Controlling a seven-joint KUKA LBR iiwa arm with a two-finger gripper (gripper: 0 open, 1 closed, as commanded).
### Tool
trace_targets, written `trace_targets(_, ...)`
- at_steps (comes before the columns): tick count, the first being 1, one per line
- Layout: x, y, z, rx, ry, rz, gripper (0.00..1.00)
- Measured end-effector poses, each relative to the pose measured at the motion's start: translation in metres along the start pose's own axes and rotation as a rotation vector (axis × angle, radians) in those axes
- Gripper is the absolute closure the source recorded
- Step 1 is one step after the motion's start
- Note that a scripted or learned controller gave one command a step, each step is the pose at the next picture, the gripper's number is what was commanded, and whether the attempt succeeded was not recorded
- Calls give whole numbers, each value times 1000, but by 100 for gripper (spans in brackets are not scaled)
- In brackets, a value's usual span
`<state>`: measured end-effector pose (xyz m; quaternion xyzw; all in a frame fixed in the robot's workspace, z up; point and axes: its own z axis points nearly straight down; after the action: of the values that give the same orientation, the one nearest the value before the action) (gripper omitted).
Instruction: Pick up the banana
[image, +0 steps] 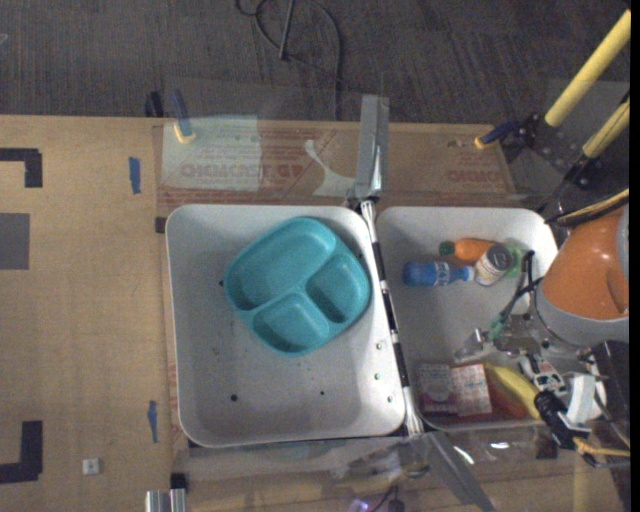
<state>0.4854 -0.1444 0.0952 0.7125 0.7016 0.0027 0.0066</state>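
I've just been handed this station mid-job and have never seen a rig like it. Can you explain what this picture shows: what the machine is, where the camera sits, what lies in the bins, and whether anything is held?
The one camera hangs above the bench and looks down at a slant. The grey shape with the orange band at the right is a robot arm reaching in; its gripper hangs over the lower part of the right bin, just above the banana. The picture is too cluttered there to tell how it is set, and nothing can be seen held.

Two shallow white bins sit side by side. The left bin holds a teal divided plate. The right bin holds a blue bottle and an orange bottle near the top, and, at the bottom, a reddish packet with the yellow banana beside it. The banana lies in the bin, not yet picked up.
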Motion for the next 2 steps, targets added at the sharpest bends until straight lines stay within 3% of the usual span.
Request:
trace_targets(1, -35, 3, 4, 8, 37, -58, 0)
trace_targets(2, -43, 3, -2, 0, 14, -52, 100)
